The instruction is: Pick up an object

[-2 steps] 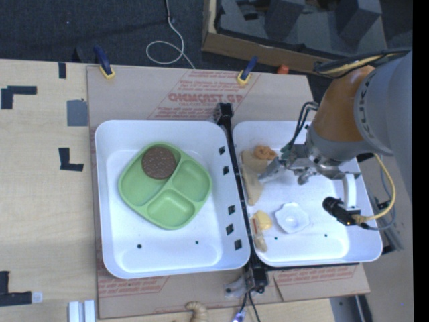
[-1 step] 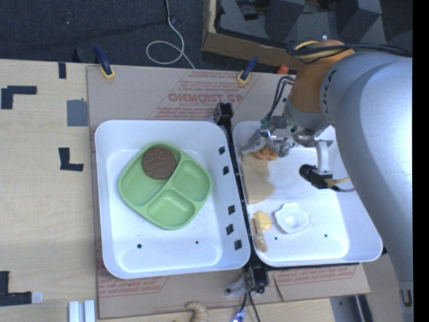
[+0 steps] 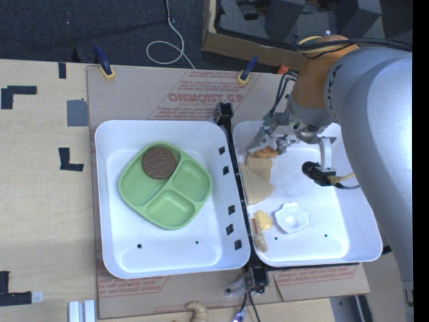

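The grey arm's claw hangs low over the far left corner of the right shallow white bin, right above a small orange-brown food piece; whether it grips anything cannot be told. A pale tan flat slice lies just beside. In the left white bin, a green divided plastic tray carries a round brown patty.

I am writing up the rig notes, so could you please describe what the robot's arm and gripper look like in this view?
The arm is a thick, rounded, light grey body with an orange band above the wrist. Below that sits a small metallic gripper of grey and dark parts. A thin dark cable runs along the wrist beside it.
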`<state>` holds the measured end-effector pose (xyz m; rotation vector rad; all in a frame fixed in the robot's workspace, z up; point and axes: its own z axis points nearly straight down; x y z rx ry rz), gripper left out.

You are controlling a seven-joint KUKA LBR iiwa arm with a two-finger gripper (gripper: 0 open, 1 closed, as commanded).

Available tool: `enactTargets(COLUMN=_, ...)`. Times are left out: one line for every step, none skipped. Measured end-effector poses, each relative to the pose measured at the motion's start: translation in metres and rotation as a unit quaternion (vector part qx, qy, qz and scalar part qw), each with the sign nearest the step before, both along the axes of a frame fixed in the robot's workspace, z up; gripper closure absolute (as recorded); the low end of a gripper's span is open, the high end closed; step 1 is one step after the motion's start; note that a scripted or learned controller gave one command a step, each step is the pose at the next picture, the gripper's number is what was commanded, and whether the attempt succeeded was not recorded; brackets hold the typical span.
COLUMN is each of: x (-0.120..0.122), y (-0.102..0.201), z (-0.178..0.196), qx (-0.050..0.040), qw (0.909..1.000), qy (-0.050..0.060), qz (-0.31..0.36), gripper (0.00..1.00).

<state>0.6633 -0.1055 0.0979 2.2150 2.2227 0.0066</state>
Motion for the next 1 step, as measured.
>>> enactTargets(x=-0.0555, y=0.0529, z=0.0908, qx=0.0009, qw=1.0, qy=0.002, qz=0.001, gripper=1.0)
